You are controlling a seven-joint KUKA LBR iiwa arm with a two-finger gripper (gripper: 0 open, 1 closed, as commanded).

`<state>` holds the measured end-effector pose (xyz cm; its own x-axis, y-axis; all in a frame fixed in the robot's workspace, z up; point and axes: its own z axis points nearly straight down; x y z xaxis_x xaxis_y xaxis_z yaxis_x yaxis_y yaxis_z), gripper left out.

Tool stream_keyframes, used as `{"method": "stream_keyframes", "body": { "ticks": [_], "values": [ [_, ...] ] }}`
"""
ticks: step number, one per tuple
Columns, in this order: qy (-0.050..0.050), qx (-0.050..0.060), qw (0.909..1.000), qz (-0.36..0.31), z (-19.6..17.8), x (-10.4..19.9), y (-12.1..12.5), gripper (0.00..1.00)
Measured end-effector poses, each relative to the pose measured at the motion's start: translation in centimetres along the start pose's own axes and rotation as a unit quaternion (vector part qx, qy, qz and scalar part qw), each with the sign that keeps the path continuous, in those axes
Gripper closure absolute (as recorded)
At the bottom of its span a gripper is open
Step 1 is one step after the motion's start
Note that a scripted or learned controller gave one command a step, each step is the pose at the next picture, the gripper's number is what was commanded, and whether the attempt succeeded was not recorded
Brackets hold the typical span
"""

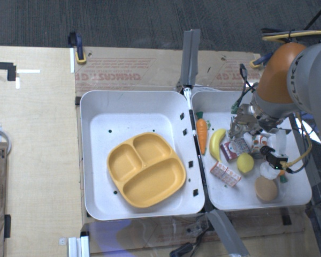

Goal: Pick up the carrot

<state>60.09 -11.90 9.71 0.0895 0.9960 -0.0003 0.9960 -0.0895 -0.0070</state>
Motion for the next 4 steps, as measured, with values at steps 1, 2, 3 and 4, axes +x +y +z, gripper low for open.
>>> {"method": "stream_keyframes", "body": {
  "ticks": [1, 2, 3, 4],
  "values": [
    [0.001, -0.001, 0.9965, 0.083, 0.8, 0.8, -6.8, 1.0],
    [0.001, 0.001, 0.9964, 0.085, 0.1, 0.7, -6.8, 1.0],
    [0.001, 0.003, 0.9963, 0.086, -0.6, 0.6, -6.8, 1.0],
    [0.001, -0.003, 0.9949, 0.101, 0.7, 1.3, -12.1, 1.0]
  ]
}}
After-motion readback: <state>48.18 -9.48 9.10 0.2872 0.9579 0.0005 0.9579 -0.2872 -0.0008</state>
